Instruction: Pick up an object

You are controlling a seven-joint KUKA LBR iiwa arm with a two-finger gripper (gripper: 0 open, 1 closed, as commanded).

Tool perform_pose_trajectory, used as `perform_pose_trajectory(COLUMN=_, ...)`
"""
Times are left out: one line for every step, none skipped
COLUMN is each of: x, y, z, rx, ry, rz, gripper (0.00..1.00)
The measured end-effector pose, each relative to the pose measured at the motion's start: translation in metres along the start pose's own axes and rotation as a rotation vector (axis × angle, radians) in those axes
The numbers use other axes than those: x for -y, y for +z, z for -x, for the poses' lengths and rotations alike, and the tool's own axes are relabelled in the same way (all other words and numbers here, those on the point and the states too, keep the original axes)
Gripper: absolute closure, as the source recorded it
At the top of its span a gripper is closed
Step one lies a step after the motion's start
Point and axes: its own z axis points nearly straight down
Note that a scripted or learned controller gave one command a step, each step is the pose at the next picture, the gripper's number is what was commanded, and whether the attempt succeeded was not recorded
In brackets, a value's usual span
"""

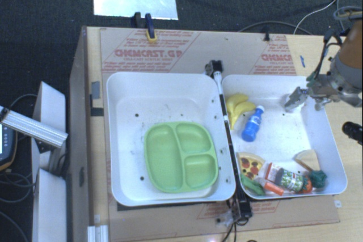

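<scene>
My gripper (pixel 304 101) hangs over the far right part of the right bin (pixel 332 144), open, with nothing between its fingers. Left of it lie a yellow banana (pixel 238 106) and a blue bottle (pixel 252 124), both well apart from the gripper. Along the bin's near side sit a pizza slice (pixel 249 166), a green-labelled bottle with a red end (pixel 286 179), a green toy vegetable (pixel 317 178) and a tan bread wedge (pixel 307 159). A light green divided plate (pixel 181 157) rests in the left bin (pixel 122 122).
The grey arm with its orange band (pixel 349 62) comes in at the right edge. A divider ridge (pixel 225 122) separates the two bins. Cables (pixel 334 5) hang near the arm. Bare white floor (pixel 283 133) lies in the middle of the right bin.
</scene>
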Motion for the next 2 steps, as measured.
perform_pose_trajectory(x=0.053, y=0.044, z=-0.051, rx=-0.001, ry=-0.001, rz=-0.002, gripper=0.00)
perform_pose_trajectory(x=-0.041, y=0.015, z=-0.092, rx=-0.001, ry=-0.002, rz=0.002, gripper=0.00)
